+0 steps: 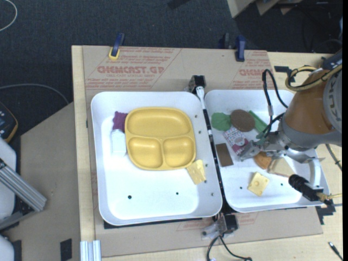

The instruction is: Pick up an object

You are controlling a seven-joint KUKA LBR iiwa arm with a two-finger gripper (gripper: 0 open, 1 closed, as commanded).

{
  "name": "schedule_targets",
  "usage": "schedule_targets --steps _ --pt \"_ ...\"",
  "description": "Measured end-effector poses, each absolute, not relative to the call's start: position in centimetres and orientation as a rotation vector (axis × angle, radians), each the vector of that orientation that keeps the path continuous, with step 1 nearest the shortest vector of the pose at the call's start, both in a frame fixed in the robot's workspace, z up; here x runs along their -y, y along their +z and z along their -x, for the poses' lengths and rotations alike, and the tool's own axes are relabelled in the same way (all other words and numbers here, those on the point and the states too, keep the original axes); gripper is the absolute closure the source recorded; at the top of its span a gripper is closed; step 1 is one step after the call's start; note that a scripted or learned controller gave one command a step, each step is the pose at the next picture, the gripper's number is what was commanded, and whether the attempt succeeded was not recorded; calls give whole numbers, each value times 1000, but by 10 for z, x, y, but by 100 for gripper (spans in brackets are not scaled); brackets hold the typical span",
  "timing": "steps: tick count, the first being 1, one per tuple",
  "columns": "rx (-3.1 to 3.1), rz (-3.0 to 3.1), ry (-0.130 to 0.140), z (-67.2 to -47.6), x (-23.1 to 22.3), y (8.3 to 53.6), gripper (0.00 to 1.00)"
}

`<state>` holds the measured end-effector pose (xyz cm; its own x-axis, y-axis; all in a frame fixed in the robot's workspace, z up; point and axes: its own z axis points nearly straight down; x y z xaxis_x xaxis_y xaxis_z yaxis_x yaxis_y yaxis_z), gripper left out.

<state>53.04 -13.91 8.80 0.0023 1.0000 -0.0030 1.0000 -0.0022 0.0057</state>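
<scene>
The fingers (251,150) are seen low in the right bin (272,200); whether they are parted or closed cannot be told. Just beside them lie an orange piece (263,160), a patterned packet (236,136) and a brown card (223,154). A yellow block (258,184) is seen below them, a yellow tray (160,137) well to their left.

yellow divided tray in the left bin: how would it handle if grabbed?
The tray looks moulded and stiff, so probably no flop. It is wide and shallow, so likely only its rim suits the jaws. Its glossy surface may slip.
</scene>
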Motion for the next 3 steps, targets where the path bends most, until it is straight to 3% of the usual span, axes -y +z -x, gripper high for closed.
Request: schedule_targets --steps 1,3 --pt "-2206 -2215 7 -533 141 101 100" --pt "-2217 -2218 4 -527 151 192 100"
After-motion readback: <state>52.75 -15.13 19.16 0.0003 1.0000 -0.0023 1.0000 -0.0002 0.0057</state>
